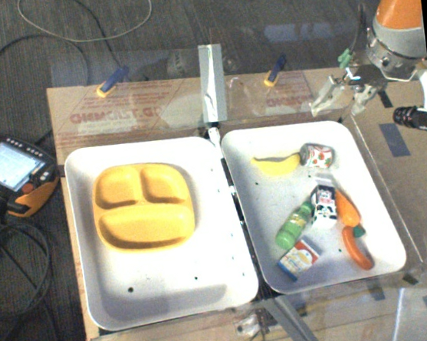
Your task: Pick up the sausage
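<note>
Gripper point(333, 97): fingers apart, holding nothing, beyond the right bin's point(377, 184) far corner.
Sausage point(357, 248): in that bin's near-right corner.

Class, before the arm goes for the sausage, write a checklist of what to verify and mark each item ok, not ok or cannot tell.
1. Sausage lies in the right bin, near its front right corner: ok.
2. Gripper is over the sausage: not ok, it hangs beyond the bin's far rim.
3. Gripper carries nothing: ok.
4. Space around the sausage: not ok, the carrot lies close.
5. Nothing covers the sausage: ok.
</note>
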`<state>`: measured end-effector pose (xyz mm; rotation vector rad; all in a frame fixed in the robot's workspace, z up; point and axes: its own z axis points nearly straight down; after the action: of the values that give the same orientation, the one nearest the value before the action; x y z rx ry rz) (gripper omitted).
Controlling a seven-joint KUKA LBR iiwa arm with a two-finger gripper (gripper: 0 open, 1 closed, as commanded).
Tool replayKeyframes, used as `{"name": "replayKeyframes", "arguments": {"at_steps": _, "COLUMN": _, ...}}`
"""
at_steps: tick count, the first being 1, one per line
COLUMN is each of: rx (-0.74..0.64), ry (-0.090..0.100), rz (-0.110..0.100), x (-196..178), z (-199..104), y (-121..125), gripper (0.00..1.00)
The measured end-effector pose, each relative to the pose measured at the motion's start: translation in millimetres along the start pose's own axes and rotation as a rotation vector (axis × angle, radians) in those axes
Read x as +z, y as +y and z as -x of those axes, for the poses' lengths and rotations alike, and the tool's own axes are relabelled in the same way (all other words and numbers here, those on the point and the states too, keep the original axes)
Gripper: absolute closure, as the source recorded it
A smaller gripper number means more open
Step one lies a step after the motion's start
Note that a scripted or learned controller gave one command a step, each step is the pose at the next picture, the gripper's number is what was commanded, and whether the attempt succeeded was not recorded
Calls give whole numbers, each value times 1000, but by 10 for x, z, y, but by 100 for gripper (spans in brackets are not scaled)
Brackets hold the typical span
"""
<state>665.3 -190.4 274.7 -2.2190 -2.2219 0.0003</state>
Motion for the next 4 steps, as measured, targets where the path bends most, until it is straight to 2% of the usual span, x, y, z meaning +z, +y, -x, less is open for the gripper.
{"name": "replayKeyframes", "arguments": {"at_steps": 1, "rx": -1, "ry": -3, "rz": -1, "x": -91, "z": -4, "y": 4, "gripper": 100}}
{"name": "replayKeyframes", "arguments": {"at_steps": 2, "rx": 107, "ry": -5, "rz": -2, "x": 1076, "z": 211, "y": 25, "gripper": 100}}
{"name": "replayKeyframes", "arguments": {"at_steps": 3, "rx": 266, "ry": -5, "rz": 0, "x": 1518, "z": 157, "y": 34, "gripper": 100}}
{"name": "replayKeyframes", "arguments": {"at_steps": 4, "rx": 713, "ry": 4, "rz": 14, "x": 1833, "z": 178, "y": -515, "gripper": 100}}
